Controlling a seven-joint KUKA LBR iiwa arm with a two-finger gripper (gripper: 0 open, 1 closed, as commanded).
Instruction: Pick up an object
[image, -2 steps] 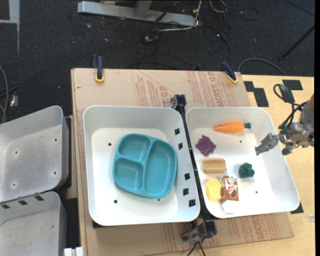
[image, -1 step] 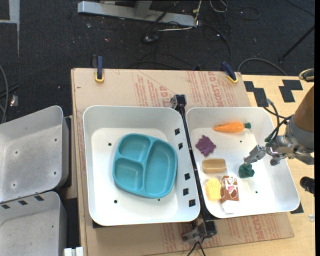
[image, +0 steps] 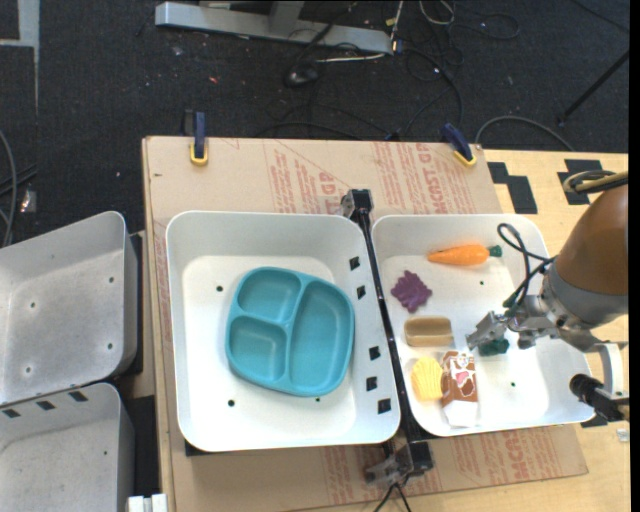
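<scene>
My gripper (image: 496, 336) is low over the right bin (image: 520, 405), near its middle, with the arm coming in from the right. A small dark green object (image: 494, 348) lies right at the gripper's tip; whether it is held is unclear. Left of the gripper sits a tan block (image: 428, 330). Below that are a yellow corn cob (image: 427, 378) and a brown-and-white carton (image: 460, 388). An orange carrot (image: 460, 256) lies at the bin's far side, and a purple piece (image: 411, 291) sits at the left.
The left bin (image: 200, 250) holds a teal divided plate (image: 290, 331). A black divider (image: 376, 300) runs between the bins. Black cables (image: 515, 250) loop over the right bin's far right corner. A grey tray (image: 60, 300) lies off the bench to the left.
</scene>
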